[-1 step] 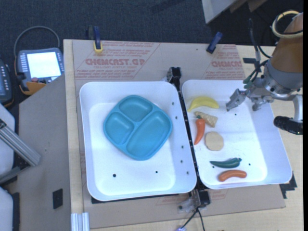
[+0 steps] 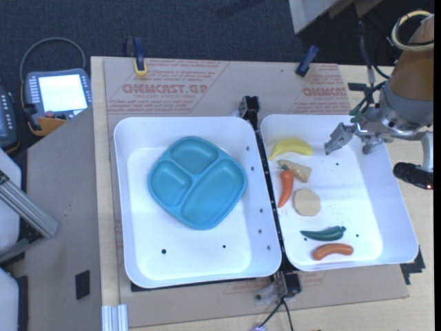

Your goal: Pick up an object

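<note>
Tool: the two-finger tool [image 2: 351, 138] hangs over the far right part of the right shallow white bin [image 2: 386, 205]; its fingers stand apart, with nothing between them.
Nearest thing: a yellow plastic banana [image 2: 291, 147] lies just left of the tool, near the bin's far left corner, its long axis running left to right.
Right bin count: one banana, one tan cracker wedge [image 2: 298, 170], one orange carrot [image 2: 284, 187], one beige round disc [image 2: 307, 202], one dark green pepper [image 2: 324, 233], one orange sausage [image 2: 333, 251].
Left bin [image 2: 138, 254]: one blue three-compartment plastic plate [image 2: 198, 181].
Judgement: a short move left and down should reach the banana.
</note>
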Motion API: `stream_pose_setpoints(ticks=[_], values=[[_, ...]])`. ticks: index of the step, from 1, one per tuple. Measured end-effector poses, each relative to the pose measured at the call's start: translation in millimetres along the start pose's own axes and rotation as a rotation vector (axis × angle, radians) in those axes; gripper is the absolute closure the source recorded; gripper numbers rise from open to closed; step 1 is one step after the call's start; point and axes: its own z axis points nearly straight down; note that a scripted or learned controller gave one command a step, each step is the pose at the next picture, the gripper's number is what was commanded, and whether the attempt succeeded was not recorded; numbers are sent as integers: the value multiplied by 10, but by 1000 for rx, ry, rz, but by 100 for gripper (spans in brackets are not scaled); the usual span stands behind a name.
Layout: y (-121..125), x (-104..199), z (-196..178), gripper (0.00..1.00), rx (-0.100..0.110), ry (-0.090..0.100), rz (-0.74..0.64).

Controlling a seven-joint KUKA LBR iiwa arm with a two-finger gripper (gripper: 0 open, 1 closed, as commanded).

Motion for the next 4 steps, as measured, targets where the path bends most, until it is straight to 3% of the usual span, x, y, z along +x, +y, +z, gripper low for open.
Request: stream_pose_setpoints(ticks=[2, 3, 4], values=[[28, -11, 879, 0, 6, 2, 0], [21, -5, 1098, 0, 4, 1, 0], [32, -5, 976, 100, 0, 0, 0]])
